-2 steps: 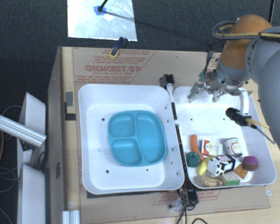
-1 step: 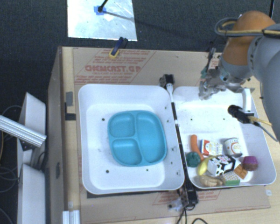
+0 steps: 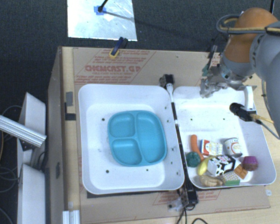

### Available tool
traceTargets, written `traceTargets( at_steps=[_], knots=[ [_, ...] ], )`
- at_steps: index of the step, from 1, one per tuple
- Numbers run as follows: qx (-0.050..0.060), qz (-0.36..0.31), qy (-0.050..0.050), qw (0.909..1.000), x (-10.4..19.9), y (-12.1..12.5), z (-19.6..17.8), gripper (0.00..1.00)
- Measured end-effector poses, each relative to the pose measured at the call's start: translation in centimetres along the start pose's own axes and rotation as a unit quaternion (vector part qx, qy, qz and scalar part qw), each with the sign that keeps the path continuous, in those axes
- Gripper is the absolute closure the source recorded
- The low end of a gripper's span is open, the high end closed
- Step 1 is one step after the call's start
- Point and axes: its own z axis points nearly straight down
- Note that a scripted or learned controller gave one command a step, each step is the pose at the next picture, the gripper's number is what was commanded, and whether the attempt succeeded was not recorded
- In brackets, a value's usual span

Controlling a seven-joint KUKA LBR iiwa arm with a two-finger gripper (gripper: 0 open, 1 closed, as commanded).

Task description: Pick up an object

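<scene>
My gripper (image 3: 209, 90) hangs over the far edge of the right bin (image 3: 214, 111), above bare white floor, with nothing seen in it. The loose objects lie clustered at the bin's near end, well apart from the gripper: an orange carrot (image 3: 194, 143), a teal lump (image 3: 193, 159), a yellow banana (image 3: 203, 167), a red and white carton (image 3: 210, 147), a small white can (image 3: 232, 146), a black and white toy (image 3: 221, 164), a purple ball (image 3: 250, 162) and an orange block (image 3: 241, 172).
The left bin (image 3: 93, 125) holds a blue divided plate (image 3: 136, 137). A black divider (image 3: 174, 125) runs between the two bins. The grey arm with its orange band (image 3: 249, 36) enters from the upper right.
</scene>
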Motion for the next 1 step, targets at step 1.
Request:
traceTargets(
  at_steps=[1],
  knots=[
    [-0.002, -0.002, 0.0, 1.0, 0.0, 0.11, -1.12, 1.0]
  ],
)
